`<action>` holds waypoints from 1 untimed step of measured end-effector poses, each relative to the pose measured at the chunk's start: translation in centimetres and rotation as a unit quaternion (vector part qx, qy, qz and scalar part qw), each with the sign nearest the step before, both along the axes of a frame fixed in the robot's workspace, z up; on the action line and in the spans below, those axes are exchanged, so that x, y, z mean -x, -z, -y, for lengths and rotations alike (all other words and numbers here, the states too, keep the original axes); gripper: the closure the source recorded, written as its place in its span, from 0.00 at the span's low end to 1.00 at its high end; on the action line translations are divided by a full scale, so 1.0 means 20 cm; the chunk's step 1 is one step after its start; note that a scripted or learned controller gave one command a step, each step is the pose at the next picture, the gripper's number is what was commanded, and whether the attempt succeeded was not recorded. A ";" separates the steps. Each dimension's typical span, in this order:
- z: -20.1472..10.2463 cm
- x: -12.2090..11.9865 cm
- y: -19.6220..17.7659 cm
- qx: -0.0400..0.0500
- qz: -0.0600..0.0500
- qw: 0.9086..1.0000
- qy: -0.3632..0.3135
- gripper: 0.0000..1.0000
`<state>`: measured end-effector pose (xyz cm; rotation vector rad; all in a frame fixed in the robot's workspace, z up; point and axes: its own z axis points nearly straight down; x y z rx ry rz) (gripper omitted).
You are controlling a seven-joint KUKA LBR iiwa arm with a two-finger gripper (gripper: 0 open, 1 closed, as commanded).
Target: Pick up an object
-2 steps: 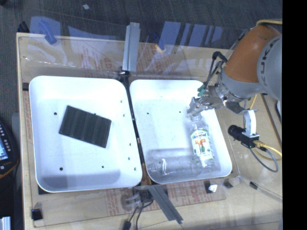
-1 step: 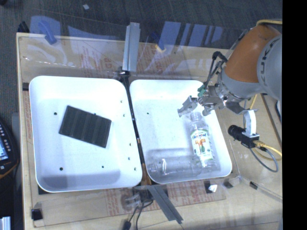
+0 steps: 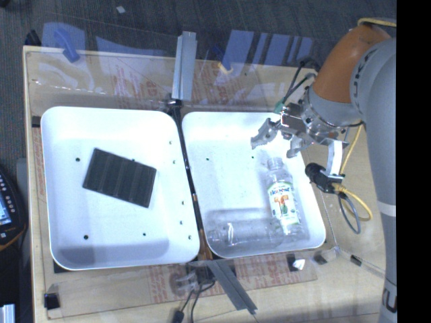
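Camera view: arm (image 3: 350,66) comes in from upper right of the frame, grey w/ orange band, wrist over the upper right part of the right bin (image 3: 202,180). Gripper (image 3: 277,140) hangs just above that bin's floor, fingers (image 3: 261,136) spread apart, nothing between them.

Right bin holds two things. A small bottle (image 3: 283,197) w/ a green/orange label lies lengthwise along the bin's right side, cap end toward the gripper, just below it and not touching. A clear bottle (image 3: 239,231), hard to make out against the white, lies across the bin's lower edge; its right end meets the bottom of the labelled bottle, so the two form an L in the lower right corner.

Left bin (image 3: 60,133), left half of the frame: a flat dark ribbed slab (image 3: 120,177), tilted a bit, left of centre, well apart from the gripper.

Cables (image 3: 350,204) w/ a yellow loop hang off the wrist beside the right bin's right wall. A grey metal bar (image 3: 184,66) stands at the upper seam between bins.
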<state>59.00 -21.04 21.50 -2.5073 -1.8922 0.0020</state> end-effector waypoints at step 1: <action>-0.28 -0.28 0.28 -0.001 -0.001 1.000 -0.009 0.00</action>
